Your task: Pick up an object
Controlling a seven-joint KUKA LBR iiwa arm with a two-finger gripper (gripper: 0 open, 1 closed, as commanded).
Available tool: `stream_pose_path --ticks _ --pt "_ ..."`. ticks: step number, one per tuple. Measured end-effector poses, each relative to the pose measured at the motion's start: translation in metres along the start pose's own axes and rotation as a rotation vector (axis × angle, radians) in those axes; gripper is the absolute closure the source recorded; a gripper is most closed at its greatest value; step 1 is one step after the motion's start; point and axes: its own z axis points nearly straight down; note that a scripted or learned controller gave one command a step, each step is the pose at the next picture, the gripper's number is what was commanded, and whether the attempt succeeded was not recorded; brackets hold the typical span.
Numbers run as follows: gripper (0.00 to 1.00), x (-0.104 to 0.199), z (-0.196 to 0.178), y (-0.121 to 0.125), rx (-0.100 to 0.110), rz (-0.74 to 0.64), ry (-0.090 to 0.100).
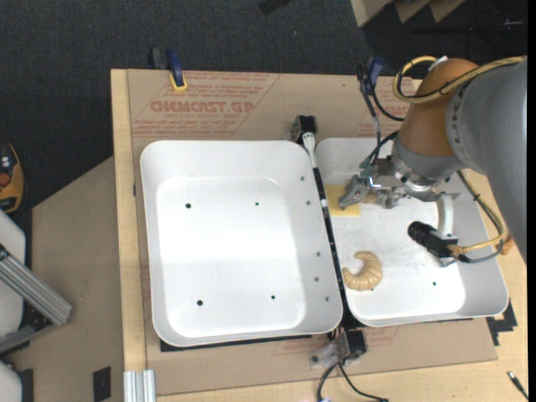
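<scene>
Yellow block (345, 201) just beneath jaws

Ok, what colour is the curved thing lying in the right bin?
Light tan, like a pastry. The curved thing shows best in the camera view, near the right bin's front.

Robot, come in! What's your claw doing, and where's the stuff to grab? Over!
Gripper low in right bin, over yellow piece. Nothing seen held. Croissant loose nearer the front, apart from gripper.

"CHEMCAST GP" printed red on bench board (205, 105)
</scene>
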Motion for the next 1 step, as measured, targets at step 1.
stream_pose_path --ticks 1 --pt "0.00 -0.0069 -0.0020 0.0226 -0.010 -0.002 -0.004"
